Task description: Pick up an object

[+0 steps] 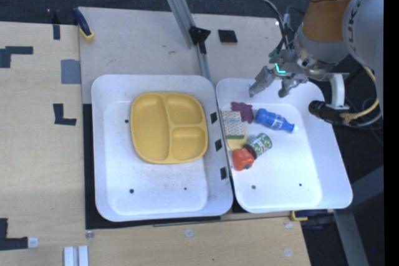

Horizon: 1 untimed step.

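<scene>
Arm: the grey arm (pixel 349 6) with its orange band comes in from the upper right of the frame.
Gripper: the gripper (pixel 272 88) hangs over the top edge of the right bin (pixel 324 165). Its two fingers are spread apart and there is nothing between them.
Blue bottle: the blue bottle (pixel 274 121) lies on its side in the right bin, below the gripper and a little to the right.
Purple toy: the purple toy (pixel 242 111) sits just left of the blue bottle.
Sponge: a checked sponge (pixel 233 128) lies near the bin's left wall, just below the purple toy.
Green jar: a green jar (pixel 260 145) lies below the blue bottle, touching a red thing (pixel 242 159).
Yellow plate: a yellow plate (pixel 169 127) with three parts lies in the left bin (pixel 118 190), in the middle of the frame.
</scene>
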Available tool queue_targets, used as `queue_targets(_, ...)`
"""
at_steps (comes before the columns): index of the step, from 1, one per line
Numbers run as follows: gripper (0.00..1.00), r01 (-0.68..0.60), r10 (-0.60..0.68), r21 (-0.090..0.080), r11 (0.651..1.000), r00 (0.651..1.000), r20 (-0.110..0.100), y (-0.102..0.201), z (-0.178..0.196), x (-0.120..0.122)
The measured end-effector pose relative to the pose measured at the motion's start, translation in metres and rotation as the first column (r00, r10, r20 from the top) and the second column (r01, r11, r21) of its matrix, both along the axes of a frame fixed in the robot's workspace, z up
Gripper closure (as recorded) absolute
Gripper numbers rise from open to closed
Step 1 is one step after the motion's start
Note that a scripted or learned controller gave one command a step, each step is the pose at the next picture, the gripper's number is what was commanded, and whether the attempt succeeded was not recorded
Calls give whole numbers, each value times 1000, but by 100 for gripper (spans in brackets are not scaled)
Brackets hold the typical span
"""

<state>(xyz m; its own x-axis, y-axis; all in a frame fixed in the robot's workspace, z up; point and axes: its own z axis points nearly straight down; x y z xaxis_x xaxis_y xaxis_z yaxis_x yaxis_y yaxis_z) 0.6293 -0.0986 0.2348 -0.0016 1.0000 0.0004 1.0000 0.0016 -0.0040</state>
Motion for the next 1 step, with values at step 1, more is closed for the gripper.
queue_targets(1, 0, 0, 0, 0, 1000, 1000, 3, 0, 1, 1)
